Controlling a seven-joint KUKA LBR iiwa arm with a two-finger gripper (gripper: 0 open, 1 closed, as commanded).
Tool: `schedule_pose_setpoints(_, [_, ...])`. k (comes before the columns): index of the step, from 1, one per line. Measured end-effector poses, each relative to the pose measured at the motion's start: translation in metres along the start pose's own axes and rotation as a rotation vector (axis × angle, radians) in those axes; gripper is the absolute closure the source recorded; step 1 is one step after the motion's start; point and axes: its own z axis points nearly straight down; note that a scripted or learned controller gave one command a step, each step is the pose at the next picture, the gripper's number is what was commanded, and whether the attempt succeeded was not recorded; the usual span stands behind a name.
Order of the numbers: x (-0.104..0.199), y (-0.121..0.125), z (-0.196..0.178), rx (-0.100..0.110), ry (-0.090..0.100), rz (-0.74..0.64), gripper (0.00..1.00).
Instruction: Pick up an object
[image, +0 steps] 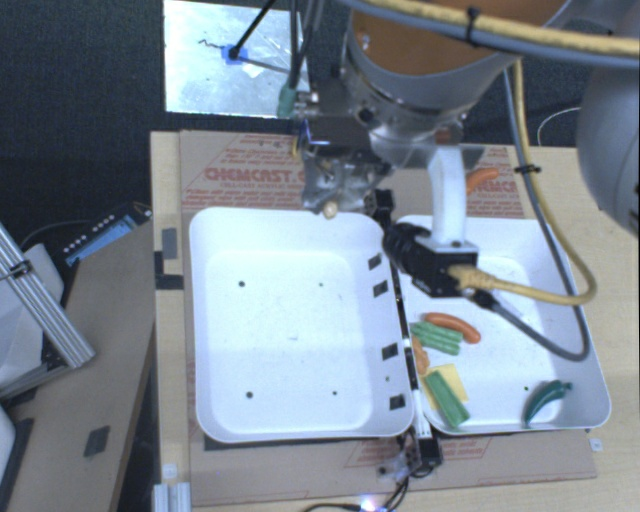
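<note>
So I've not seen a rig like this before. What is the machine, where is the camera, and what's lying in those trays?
It is one robot arm, grey with an orange band, reaching in from the right. A single fixed camera looks down at a slant on a bench with two shallow white bins. The gripper hangs near the far edge of the left bin; whether it holds anything cannot be told. The right bin holds small toy foods: an orange sausage, a green pod, a yellow piece, a green stick and a dark green pepper. A black cable box hangs over that bin.
</note>
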Motion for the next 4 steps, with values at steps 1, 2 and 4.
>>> schedule_pose_setpoints(1, [0.0, 0.0, 0.0, 0.0, 0.0, 0.0, 1.0])
schedule_pose_setpoints(2, [0.0, 0.0, 0.0, 0.0, 0.0, 0.0, 1.0])
schedule_pose_setpoints(4, [0.0, 0.0, 0.0, 0.0, 0.0, 0.0, 1.0])
